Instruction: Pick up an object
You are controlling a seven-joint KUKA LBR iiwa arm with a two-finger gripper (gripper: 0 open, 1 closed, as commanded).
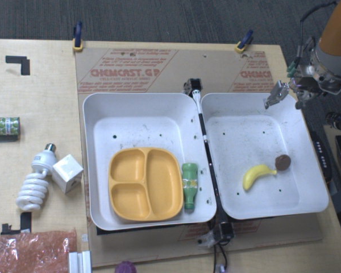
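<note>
We could not tell the pincer's (pixel 284 92) state above the right bin's (pixel 307 201) two-o'clock corner. The banana (pixel 257 176) lay toward five o'clock; we judged a descent across its middle best.

Grey arm with orange band, gripper (pixel 285 91) low at the view's right edge.

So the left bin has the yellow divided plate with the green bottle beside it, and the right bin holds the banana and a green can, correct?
Not quite. The camera view shows the banana in the right bin with a small brown round object, not a green can. The left bin does hold the yellow divided plate with the green bottle beside it.
</note>
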